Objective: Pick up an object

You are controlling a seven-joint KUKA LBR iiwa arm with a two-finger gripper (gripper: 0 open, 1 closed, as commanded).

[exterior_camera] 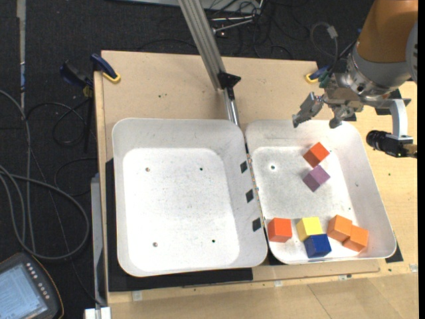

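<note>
My claw (pixel 323 111) hangs with its fingers apart, gripping nothing, over the right bin's (pixel 372 178) 12 o'clock rim. The nearest orange block (pixel 317 154) lies just toward 6 o'clock from it, the purple block (pixel 317 177) beyond. That bin holds seven blocks: four orange, one purple, one yellow (pixel 308 227), one blue (pixel 318 245). The left bin (pixel 126 178) sits beside it.

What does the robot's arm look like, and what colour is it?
The arm comes in at the top right. It is round and fat, with a shiny orange band and grey metal below it. At its end sits the gripper, made of dark grey metal with two thin fingers. A black part sticks out beside it.
</note>
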